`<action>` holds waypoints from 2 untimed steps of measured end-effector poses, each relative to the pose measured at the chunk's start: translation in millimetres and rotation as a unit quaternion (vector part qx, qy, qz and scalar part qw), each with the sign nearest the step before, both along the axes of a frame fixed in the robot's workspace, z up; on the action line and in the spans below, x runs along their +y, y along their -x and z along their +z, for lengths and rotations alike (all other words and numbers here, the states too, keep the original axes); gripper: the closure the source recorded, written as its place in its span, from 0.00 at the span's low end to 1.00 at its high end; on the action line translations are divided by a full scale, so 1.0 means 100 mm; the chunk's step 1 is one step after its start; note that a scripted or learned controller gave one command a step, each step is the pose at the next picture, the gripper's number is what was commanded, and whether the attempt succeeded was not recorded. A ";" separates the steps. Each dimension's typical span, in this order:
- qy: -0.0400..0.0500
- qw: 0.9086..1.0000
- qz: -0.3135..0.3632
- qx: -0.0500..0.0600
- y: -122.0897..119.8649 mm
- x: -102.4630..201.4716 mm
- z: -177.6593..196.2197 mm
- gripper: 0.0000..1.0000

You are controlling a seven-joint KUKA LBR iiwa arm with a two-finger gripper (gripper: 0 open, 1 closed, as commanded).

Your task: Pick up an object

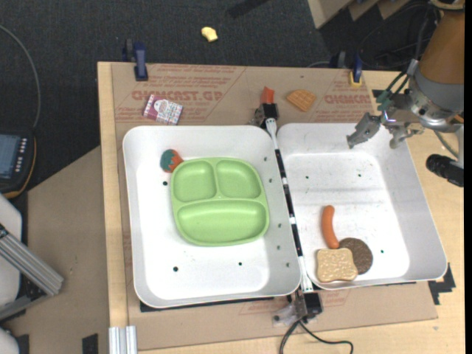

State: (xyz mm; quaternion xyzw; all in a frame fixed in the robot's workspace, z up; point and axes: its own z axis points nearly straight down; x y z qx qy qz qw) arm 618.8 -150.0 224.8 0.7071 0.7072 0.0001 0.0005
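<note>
Robot gripper [381, 133], fingers spread and empty, hovers at upper right. To grab well, it should drop squarely over the orange sausage [330, 226] at lower right.

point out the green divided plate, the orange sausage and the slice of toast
green divided plate [219, 222]: camera view, bottom compartment
orange sausage [330, 226]: camera view, mid-length
slice of toast [336, 265]: camera view, centre of face

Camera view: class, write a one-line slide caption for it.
The claw hangs open above the right bin's far edge; sausage and toast lie near.
</note>
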 end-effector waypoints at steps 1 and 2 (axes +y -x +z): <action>-0.002 1.000 0.001 0.005 0.50 0.40 -0.54 0.00; -0.001 1.000 0.000 0.004 0.75 0.50 -1.45 0.00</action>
